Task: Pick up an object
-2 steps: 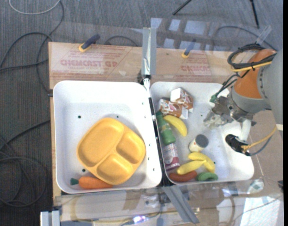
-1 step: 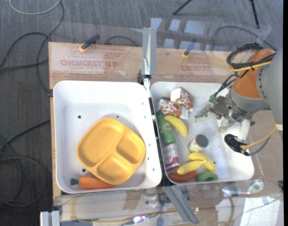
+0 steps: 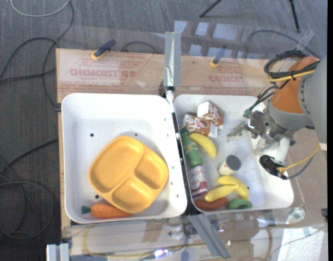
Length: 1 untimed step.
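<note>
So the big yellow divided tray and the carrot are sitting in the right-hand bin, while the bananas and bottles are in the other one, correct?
Not quite. The camera view shows the yellow divided tray and the carrot in the left-hand bin, not the right. The rest holds: the bananas and bottles are in the other bin, on the right.

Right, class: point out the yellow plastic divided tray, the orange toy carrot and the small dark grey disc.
yellow plastic divided tray (image 3: 129,173), camera view, centre ridge.
orange toy carrot (image 3: 108,211), camera view, mid-body.
small dark grey disc (image 3: 232,162), camera view, top face.
</note>
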{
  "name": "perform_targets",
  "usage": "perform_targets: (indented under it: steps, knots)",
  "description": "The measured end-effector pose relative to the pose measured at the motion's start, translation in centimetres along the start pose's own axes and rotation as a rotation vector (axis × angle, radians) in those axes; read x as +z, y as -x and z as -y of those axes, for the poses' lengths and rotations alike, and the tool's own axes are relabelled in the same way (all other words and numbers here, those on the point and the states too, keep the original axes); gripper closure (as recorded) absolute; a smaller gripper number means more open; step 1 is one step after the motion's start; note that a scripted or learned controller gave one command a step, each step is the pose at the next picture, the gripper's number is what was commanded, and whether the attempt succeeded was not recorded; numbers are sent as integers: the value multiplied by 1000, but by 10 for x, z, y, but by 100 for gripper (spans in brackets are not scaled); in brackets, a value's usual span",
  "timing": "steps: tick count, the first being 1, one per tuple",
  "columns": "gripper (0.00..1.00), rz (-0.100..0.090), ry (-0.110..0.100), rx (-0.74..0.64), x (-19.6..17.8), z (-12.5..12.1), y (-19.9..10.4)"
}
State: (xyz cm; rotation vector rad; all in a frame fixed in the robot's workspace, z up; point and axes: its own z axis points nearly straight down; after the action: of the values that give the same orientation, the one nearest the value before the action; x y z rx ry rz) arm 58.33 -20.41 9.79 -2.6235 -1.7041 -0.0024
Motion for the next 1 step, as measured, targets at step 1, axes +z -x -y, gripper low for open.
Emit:
perform_targets:
  steps: [1]
  knots:
    - [0, -2, 33, -22, 4, 15, 3]
